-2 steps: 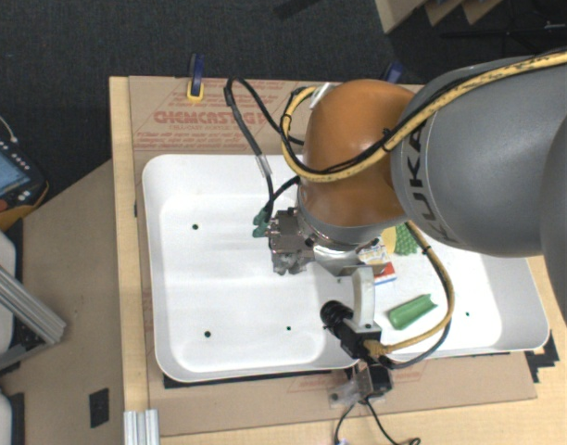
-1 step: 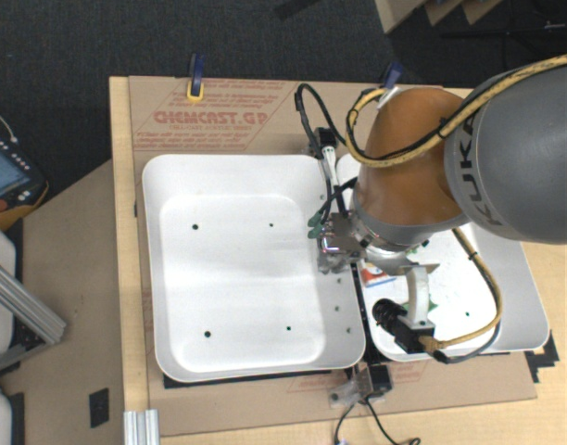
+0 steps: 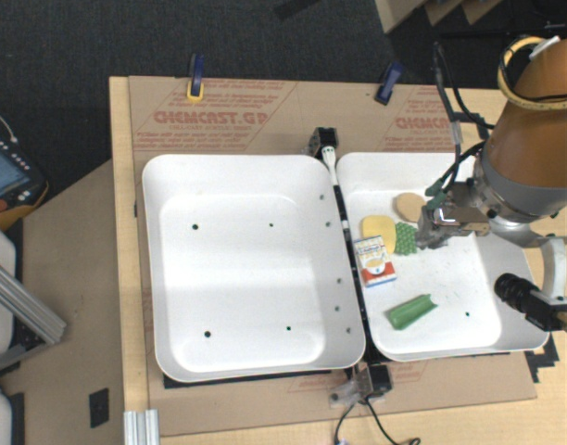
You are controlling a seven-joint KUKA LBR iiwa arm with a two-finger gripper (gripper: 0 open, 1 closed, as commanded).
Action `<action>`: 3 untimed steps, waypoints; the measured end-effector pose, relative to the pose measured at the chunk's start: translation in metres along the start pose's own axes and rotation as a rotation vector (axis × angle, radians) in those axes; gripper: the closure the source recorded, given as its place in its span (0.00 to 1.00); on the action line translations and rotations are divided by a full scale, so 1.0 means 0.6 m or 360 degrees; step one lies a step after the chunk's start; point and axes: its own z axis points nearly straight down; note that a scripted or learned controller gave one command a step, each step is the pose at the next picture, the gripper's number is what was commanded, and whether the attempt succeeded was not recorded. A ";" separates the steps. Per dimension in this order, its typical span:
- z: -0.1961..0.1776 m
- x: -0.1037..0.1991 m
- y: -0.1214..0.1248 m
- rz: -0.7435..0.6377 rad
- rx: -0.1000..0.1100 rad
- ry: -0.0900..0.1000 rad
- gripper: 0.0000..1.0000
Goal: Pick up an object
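Reaching in from the right, our gripper (image 3: 430, 230) hangs low over the right bin (image 3: 469, 327), beside the green dotted object (image 3: 407, 239) amid the clustered items, likely our target, though we cannot tell its grip from this angle.

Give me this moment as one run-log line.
claw: low in right bin, over green dotted object | nearby: yellow piece, small carton, green block | grasp: unconfirmed
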 end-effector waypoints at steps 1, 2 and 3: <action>-0.020 0.210 0.042 -0.0041 0.0012 0.0015 1.00; -0.197 0.107 0.013 -0.0011 -0.0005 0.0009 1.00; -0.308 0.200 -0.004 -0.0029 0.0003 0.0014 1.00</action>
